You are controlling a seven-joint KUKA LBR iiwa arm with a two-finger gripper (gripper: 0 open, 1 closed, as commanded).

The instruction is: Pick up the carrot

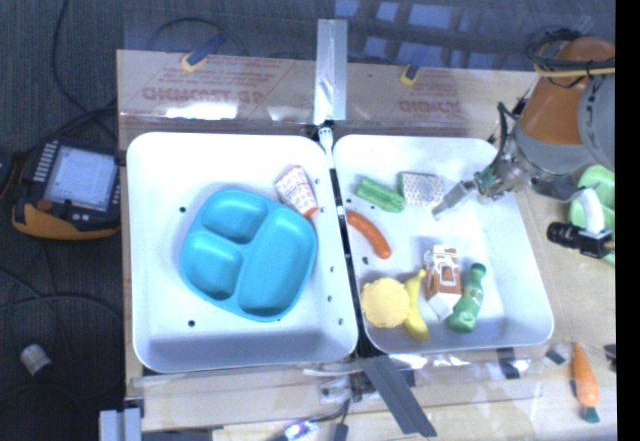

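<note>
The carrot (368,233) lies slantwise by the right bin's (530,279) left wall, while the gripper (452,199) hangs over that bin's far right part beside a silvery packet (421,188), nothing visibly in its grasp.

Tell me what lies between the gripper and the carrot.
In the camera view, only bare white bin floor separates the gripper from the carrot.

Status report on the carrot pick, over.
Gripper over right bin, upper right, holding nothing visible. Carrot lies loose near the divider. Green pod just above it.
</note>
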